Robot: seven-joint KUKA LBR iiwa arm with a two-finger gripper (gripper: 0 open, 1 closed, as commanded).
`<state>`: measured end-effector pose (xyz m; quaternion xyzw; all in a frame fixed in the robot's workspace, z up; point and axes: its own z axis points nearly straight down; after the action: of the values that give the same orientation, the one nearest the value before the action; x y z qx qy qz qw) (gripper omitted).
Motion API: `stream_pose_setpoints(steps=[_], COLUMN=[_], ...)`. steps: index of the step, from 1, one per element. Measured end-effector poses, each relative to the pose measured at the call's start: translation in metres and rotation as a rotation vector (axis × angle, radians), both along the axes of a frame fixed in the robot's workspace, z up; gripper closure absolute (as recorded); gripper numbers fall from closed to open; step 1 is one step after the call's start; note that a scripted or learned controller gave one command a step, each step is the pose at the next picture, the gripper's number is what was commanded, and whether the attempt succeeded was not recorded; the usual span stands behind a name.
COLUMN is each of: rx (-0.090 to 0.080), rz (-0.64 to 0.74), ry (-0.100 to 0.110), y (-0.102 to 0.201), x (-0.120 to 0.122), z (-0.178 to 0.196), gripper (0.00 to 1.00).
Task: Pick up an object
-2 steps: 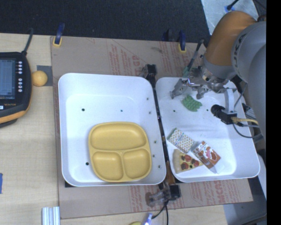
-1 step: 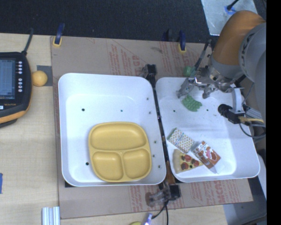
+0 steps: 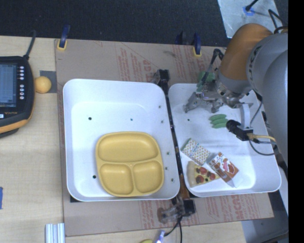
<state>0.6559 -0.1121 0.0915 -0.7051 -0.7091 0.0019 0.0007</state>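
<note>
In the right bin (image 3: 263, 184) lie a green pea pod (image 3: 218, 120), a patterned grey-white packet (image 3: 196, 151), a pizza slice (image 3: 202, 174) and a small red-and-white box (image 3: 225, 168). My gripper (image 3: 202, 103) hangs over the far left part of that bin, its fingers spread with nothing between them. It stands just left of and behind the pea pod, apart from it. The left bin (image 3: 81, 100) holds a yellow divided tray (image 3: 129, 162).
A black cable and connector (image 3: 239, 130) trail from the wrist over the right bin. A tablet-like pendant (image 3: 7, 92) and a yellow ball (image 3: 42, 84) sit at the left of the bench. Clamps hold the brown board at its far edge.
</note>
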Motion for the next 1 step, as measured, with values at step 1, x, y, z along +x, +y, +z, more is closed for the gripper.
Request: stream_pose_setpoints(steps=[1], rx=[0.001], rz=[-0.004], ry=[-0.004], y=[-0.0508], x=[0.0009], z=[0.0806], gripper=[0.00])
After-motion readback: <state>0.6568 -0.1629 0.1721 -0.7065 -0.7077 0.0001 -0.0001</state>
